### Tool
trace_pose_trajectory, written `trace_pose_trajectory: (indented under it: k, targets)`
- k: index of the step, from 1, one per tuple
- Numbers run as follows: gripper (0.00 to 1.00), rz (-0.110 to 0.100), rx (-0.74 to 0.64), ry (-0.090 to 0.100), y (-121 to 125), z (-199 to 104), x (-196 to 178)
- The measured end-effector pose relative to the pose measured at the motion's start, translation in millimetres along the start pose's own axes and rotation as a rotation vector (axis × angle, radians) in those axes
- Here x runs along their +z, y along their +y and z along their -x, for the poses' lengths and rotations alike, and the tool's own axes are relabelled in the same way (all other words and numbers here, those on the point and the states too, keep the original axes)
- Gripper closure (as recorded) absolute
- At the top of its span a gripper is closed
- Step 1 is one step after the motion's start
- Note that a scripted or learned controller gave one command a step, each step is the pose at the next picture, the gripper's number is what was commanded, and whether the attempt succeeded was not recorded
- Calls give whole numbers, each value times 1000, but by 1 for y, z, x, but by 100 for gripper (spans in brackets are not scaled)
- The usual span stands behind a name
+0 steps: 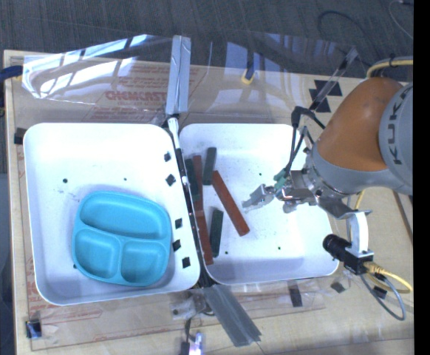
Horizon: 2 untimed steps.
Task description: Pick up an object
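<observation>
White bin (274, 154): slim brown bar (230, 203).

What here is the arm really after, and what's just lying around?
Probably part of the job:
- gripper, over the right bin
- brown bar, nearest to it
- dark bars beside that

Probably just lying about:
- blue divided tray in the left bin
</observation>
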<state>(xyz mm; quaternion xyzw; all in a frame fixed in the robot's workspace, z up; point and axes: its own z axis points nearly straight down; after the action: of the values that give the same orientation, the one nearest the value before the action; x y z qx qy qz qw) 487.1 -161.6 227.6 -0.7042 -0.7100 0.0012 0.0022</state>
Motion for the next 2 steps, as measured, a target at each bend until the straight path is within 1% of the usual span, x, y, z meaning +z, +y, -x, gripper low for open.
trace_pose_trajectory:
  k: [1, 2]
  targets:
    - [0, 0, 23, 0, 17, -7, 114]
    - [100, -1, 19, 0, 18, -6, 104]
